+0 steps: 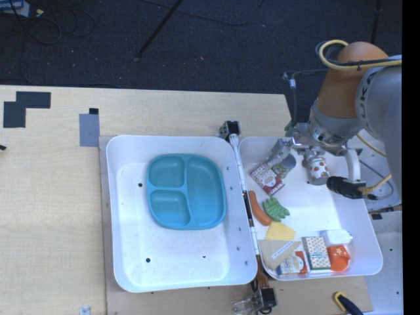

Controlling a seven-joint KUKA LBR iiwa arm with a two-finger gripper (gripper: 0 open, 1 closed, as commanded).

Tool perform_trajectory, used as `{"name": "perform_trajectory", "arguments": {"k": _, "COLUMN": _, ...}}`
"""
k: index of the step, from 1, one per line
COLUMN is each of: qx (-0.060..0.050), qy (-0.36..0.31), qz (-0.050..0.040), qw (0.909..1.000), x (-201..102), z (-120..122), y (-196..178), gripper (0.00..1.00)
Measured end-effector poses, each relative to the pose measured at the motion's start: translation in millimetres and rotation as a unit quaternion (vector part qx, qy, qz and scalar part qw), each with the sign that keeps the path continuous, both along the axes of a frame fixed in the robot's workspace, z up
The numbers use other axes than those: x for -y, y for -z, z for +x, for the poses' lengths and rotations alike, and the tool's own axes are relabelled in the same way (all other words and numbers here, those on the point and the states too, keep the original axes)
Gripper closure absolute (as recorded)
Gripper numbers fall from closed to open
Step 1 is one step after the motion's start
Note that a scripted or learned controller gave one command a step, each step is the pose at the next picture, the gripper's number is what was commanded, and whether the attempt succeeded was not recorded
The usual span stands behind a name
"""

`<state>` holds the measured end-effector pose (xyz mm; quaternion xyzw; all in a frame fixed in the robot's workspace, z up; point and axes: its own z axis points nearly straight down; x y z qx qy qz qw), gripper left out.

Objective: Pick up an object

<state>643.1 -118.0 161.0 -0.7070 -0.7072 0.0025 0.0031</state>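
While my grey arm with its orange band reaches in over the far corner of the right bin, my claw hangs low just above a small printed packet, and I cannot tell how it stands or whether it has hold of anything. Largest of all is the pale wooden bench, smooth-grained, spreading away to my claw's left, with dark rectangular marks near its far edge. Next comes the left bin, a shallow white tray with rounded corners, lying beyond the divider to my claw's left. Inside it sits a teal plate, glossy plastic, rounded and split into three compartments. The right bin, equally white and shallow, lies under and nearer than my claw. Just beside my claw on the arm's side is a small white rounded object with red spots. Nearer than the packet lie a green leafy toy and an orange sausage shape, almost touching. Nearer still sits a yellow wedge, then a cluster of small printed boxes by the near rim; their lettering is too small to read. An orange piece rests beside them.
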Motion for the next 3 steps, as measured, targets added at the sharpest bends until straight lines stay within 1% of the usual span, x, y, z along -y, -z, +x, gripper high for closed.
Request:
{"name": "perform_trajectory", "arguments": {"k": 1, "qx": 0.002, "qy": 0.000, "qz": -0.0007, "qw": 1.0000, "x": 44.8, "z": 1.0, "y": -74.6, "gripper": 0.00}}
{"name": "perform_trajectory", "arguments": {"k": 2, "qx": 0.000, "qy": 0.000, "qz": 0.0003, "qw": 1.0000, "x": 81.0, "z": -0.2, "y": 4.2, "gripper": 0.00}}
{"name": "perform_trajectory", "arguments": {"k": 3, "qx": 0.011, "qy": 0.000, "qz": -0.0024, "qw": 0.9999, "x": 77.1, "z": 5.3, "y": 25.7, "gripper": 0.00}}
